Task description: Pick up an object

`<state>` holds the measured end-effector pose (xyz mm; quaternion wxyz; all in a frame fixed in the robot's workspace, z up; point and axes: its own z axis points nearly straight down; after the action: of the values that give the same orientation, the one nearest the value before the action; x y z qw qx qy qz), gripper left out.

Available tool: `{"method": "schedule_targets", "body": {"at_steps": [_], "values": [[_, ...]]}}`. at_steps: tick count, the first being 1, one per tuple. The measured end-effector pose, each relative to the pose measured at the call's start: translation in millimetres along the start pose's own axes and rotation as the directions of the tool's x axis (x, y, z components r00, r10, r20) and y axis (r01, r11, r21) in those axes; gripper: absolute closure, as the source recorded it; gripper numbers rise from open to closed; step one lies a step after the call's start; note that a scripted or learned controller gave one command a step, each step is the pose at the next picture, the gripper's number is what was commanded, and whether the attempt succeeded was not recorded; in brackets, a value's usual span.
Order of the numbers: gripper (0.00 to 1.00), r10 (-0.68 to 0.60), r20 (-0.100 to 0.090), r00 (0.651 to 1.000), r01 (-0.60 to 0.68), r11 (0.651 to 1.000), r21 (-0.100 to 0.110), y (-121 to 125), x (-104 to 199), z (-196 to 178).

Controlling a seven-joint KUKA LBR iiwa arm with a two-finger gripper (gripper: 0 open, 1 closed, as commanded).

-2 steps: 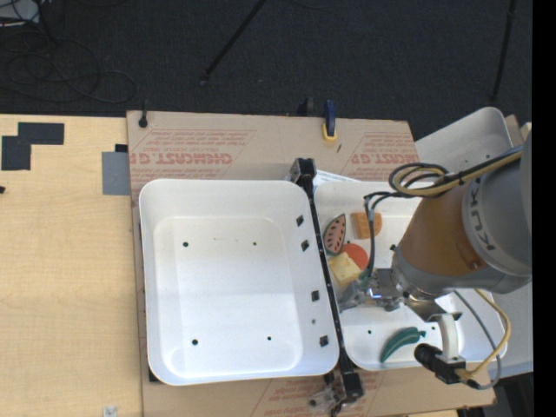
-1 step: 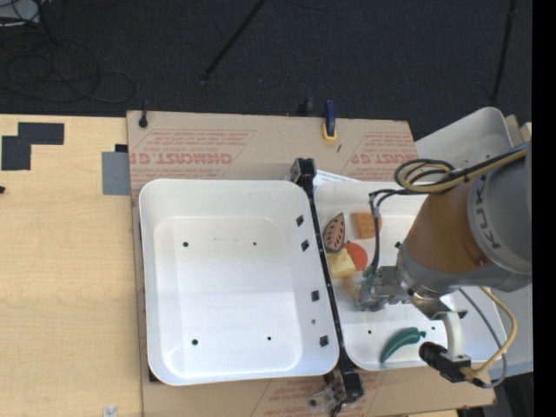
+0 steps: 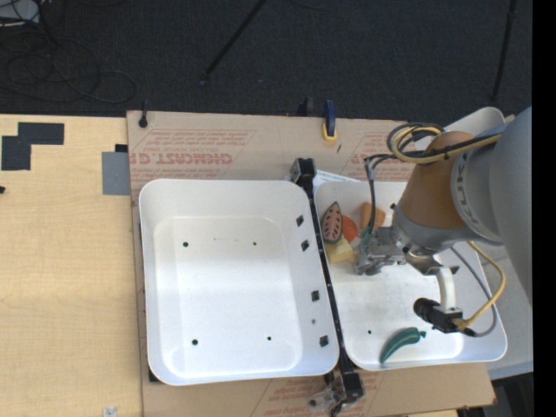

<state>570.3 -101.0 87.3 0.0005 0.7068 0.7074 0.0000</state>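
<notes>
Red print on the cardboard (image 3: 261, 142) runs upside down and is illegible. The claw (image 3: 373, 257) hangs in the right bin (image 3: 391, 304) beside the melon slice (image 3: 331, 222) by the inner wall; how far it's open, cannot tell. A green pepper (image 3: 398, 344) lies apart near the front rim.

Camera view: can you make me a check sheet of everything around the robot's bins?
Surface: left bin and right bin, white, side by side on a cardboard sheet.
Job's things: in the right bin, seeded slice, red piece, yellow piece, green curved toy.
Clutter: blue clamp at the sheet's far edge.
Grippers: gripper low in the right bin, beside the yellow piece; grip unclear.
Cables: cables on the dark floor.
Surroundings: wooden table on the left.
</notes>
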Motion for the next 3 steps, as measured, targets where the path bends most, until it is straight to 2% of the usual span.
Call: {"method": "schedule_targets", "body": {"at_steps": [1, 2, 3], "values": [[1.00, 0.001, 0.001, 1.000, -0.001, 1.000, 0.001, 28.7, -38.6, -0.4], [1.00, -0.002, 0.008, 1.000, 0.002, 1.000, 0.001, 43.7, 17.2, -1.6], [1.00, -0.004, -0.001, 1.000, 0.004, 1.000, -0.010, 77.2, 53.2, -107.8]]}}
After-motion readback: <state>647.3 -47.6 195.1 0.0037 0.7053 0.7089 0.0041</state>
